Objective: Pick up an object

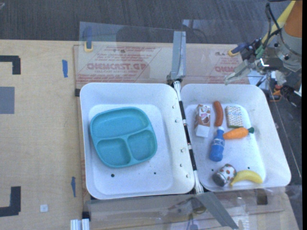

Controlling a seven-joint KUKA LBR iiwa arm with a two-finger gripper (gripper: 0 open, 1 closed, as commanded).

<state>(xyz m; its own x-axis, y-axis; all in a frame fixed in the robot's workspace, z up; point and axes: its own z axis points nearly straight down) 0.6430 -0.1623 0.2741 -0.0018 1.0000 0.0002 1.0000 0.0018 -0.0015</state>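
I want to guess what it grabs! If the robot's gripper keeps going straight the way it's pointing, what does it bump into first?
The gripper points down-left toward the right bin. Going straight, it would probably meet the bin's back rim or bare floor first, near the hot dog. Height is hard to judge from above.

Wooden bench bearing two bins

Left bin has a teal divided plate sitting in it. Right bin is the busy one: small carton, sausage, a speckled block, carrot, blue bottle, a can touching a banana. The gripper hangs past the right bin's far edge, nothing in it.
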